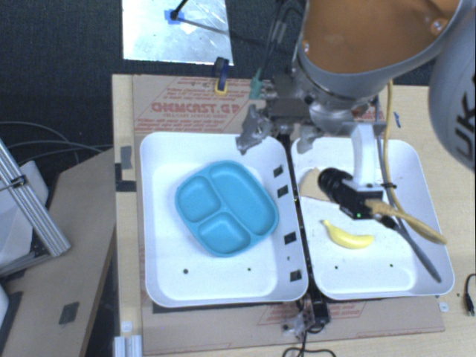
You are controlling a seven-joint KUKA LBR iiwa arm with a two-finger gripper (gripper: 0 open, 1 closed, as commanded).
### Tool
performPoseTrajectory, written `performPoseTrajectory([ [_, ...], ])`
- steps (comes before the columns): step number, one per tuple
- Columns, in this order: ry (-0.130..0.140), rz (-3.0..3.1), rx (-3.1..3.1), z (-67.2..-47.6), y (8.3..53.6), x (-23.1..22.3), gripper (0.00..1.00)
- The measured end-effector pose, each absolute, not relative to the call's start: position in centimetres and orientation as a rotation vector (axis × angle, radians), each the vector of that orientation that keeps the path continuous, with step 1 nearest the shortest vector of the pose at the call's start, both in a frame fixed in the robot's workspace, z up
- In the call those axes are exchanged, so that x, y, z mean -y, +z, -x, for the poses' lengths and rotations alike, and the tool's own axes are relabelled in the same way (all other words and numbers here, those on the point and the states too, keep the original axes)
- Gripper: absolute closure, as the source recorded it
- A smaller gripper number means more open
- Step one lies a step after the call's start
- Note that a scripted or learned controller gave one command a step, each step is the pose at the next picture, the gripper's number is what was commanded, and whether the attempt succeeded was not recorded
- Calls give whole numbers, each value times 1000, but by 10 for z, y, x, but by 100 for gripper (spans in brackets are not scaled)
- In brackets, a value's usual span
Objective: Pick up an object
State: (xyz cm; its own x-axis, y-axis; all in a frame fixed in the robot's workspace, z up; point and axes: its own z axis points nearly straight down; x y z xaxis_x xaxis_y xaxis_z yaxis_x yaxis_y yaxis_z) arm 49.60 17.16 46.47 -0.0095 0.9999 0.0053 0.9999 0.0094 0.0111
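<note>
A yellow banana (349, 236) lies in the right bin (372, 281), toward its middle. A wooden spoon (418, 226) runs from the bin's left side to its right rim, partly hidden by robot hardware. Beside the spoon a thin dark grey utensil (422, 255) points to the bin's front right corner. A blue divided plate (225, 207) rests in the left bin (163, 274). My gripper (278, 137) hangs above the back end of the wall between the two bins. It is open, with nothing between its fingers (251, 134).
Behind the bins lies a cardboard sheet with red print (186, 99), and a blue and yellow clip (221, 76) stands on it. A shiny metal sheet (178, 17) is further back. Aluminium framing (26, 207) stands at the left.
</note>
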Motion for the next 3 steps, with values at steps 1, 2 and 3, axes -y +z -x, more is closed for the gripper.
performPoseTrajectory([
  [1,9,-2208,-2231,-496,471,-168,100],
  [2,-12,-2214,-2235,-488,367,-236,100],
  [3,32,-2210,-2222,-521,545,-234,100],
])
